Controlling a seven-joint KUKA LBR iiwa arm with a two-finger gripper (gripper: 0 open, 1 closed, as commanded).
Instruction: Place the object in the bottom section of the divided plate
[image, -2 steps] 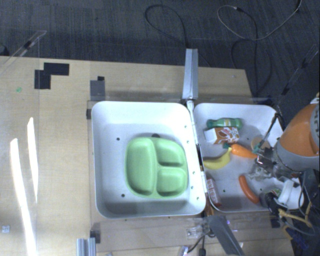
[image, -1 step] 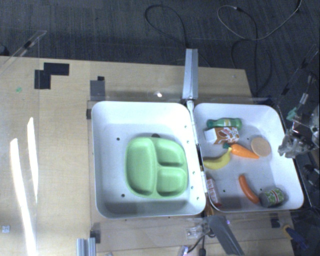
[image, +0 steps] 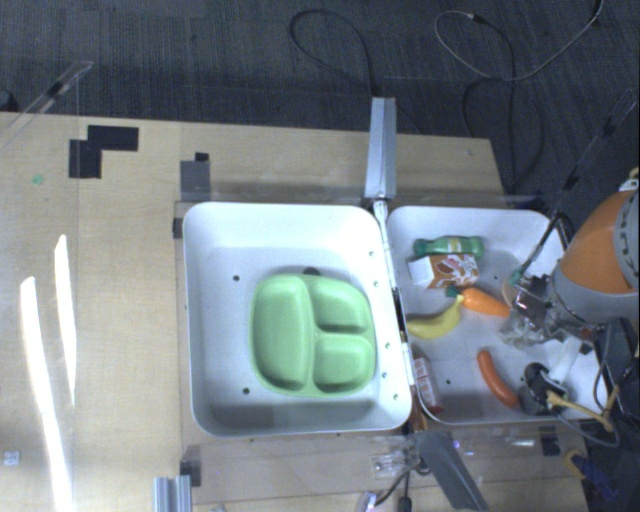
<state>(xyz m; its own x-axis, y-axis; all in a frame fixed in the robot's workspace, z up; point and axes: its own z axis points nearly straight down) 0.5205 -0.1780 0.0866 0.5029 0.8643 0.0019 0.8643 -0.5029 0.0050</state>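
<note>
From where I stand the green divided plate (image: 312, 333) sits in the left bin (image: 215, 300), all three sections bare, while the pickable things lie in the right bin (image: 450, 385): a banana (image: 437, 322), a carrot (image: 485, 303), a sausage (image: 497, 379), a green bottle (image: 449, 246) and a small printed carton (image: 447, 268). The task does not say which object is meant; the carrot lies nearest the gripper (image: 527, 312), just beside it, so I would guess that one. The gripper hangs low over the right side of that bin, under the orange-banded wrist (image: 597, 262), and whether it is spread or closed I cannot tell from this angle. The carrot looks like a light plastic toy, stiff and smooth, so it would likely roll or squirt out of a careless pinch. I would take it across its thicker middle, jaws square to its length, rather than at the tapering tip. The banana touches its left end, so a low approach risks nudging both
</note>
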